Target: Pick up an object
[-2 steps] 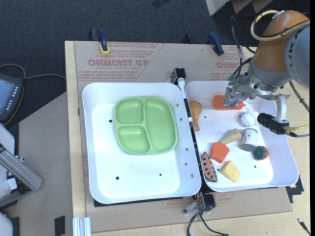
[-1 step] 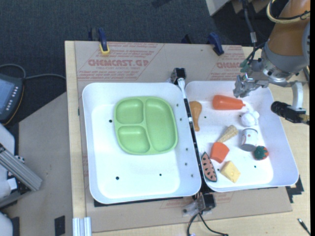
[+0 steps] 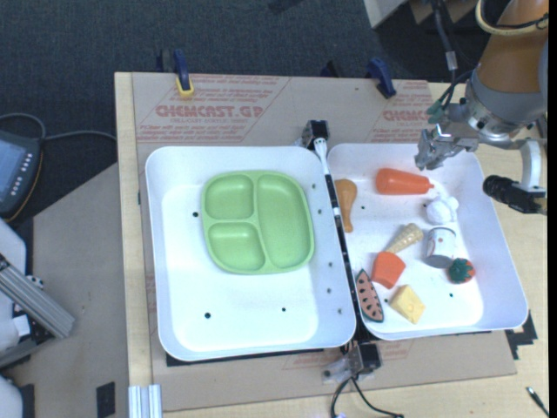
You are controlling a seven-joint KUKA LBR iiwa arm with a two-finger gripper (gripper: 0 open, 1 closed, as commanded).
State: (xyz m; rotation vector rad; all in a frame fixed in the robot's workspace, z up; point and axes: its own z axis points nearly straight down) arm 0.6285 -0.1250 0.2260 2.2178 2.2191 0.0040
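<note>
My gripper [image 3: 429, 157] hangs over the far edge of the right bin [image 3: 496, 233], just above and right of an orange carrot [image 3: 403, 182]. Nothing shows between its fingers. In the same bin lie a tan piece [image 3: 346, 202], a white garlic-like piece [image 3: 440, 208], a cone [image 3: 406, 237], a grey and white cup [image 3: 439, 246], a tomato with a green top [image 3: 460, 270], an orange-red block [image 3: 388, 269], a cheese wedge [image 3: 406, 304] and a watermelon slice [image 3: 366, 296].
The left bin [image 3: 174, 303] holds a green divided plate [image 3: 258, 221]. Blue clamps [image 3: 182, 70] [image 3: 379, 75] grip the board's far edge. The arm's orange band [image 3: 513, 33] rises at the top right.
</note>
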